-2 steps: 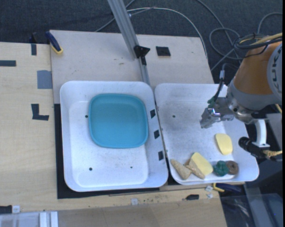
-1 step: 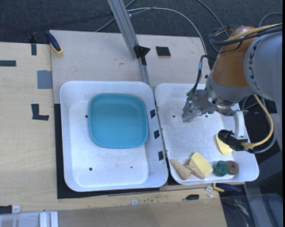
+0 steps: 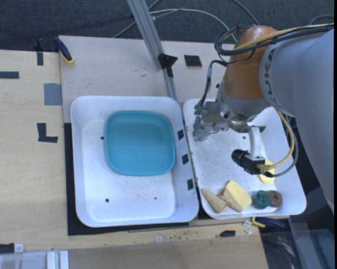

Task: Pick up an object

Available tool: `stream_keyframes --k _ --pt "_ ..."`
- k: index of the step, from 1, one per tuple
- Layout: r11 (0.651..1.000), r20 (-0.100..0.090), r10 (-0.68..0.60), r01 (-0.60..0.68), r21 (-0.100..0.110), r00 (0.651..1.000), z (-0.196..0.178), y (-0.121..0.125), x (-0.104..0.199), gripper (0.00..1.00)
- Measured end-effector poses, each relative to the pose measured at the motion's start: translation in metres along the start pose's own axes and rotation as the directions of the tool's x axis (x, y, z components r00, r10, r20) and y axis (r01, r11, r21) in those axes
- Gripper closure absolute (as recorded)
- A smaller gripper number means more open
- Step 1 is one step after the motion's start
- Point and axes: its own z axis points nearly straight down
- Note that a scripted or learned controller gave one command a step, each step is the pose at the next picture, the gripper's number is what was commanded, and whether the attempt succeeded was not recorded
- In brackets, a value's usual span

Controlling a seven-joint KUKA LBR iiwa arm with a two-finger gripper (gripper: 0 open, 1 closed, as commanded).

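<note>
Camera view: your gripper hangs over the right bin's upper left corner, and I can't tell how it's set. The small objects sit clustered at that bin's near edge, well apart; the left bin has a blue plate.

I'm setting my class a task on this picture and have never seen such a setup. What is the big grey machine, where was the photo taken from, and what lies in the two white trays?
The grey machine with the orange band is a robot arm; its job is to pick up an object. One fixed camera above the bench looks down at a slant. The arm's gripper hangs over the right bin, near its far left corner, with nothing visible between its fingers. The left bin holds a blue plate. At the right bin's near edge lie a yellow block, a tan piece, a green object and a brown ring.
</note>
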Motion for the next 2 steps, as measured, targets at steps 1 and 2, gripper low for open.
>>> stream_keyframes --k 1,2 --pt "1.0 0.001 0.001 -0.001 0.0 1.0 -0.002 0.007 0.043 1.0" --pt "1.0 0.001 0.001 -0.001 0.0 1.0 -0.002 0.02 0.085 1.0"
